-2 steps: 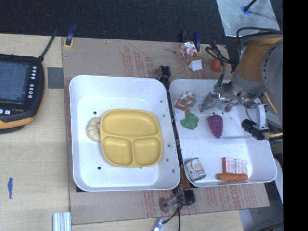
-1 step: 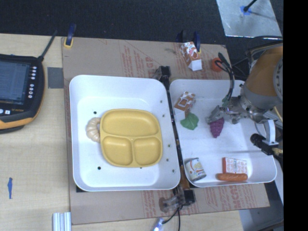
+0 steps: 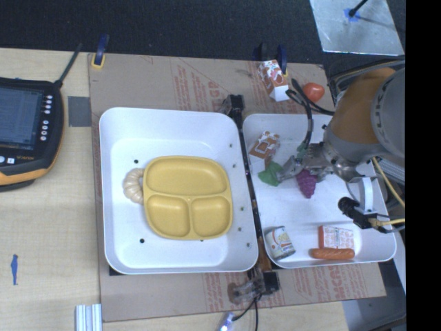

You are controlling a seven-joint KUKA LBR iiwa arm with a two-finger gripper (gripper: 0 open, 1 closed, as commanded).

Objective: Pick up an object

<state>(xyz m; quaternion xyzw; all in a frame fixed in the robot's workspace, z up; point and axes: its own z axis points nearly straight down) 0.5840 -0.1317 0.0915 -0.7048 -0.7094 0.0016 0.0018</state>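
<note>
My gripper (image 3: 306,167) hangs over the upper middle of the right bin (image 3: 386,254), reaching in from the right below the grey arm with its orange band (image 3: 358,109). A purple bunch of grapes (image 3: 306,184) lies directly beneath it and touches or nearly touches it. Just to the left is a green toy vegetable (image 3: 269,176). A small brown and white carton (image 3: 265,145) lies above that. Whether anything is gripped is hidden by the wrist.
The right bin also holds a small can (image 3: 280,241), a red and white box (image 3: 336,237) and a sausage (image 3: 332,254) along its front. The left bin (image 3: 117,247) holds a yellow divided plate (image 3: 187,197) and a beige pastry (image 3: 132,185). A carton (image 3: 274,79) and a red ball (image 3: 313,90) lie behind the bins; a control pendant (image 3: 27,129) is far left.
</note>
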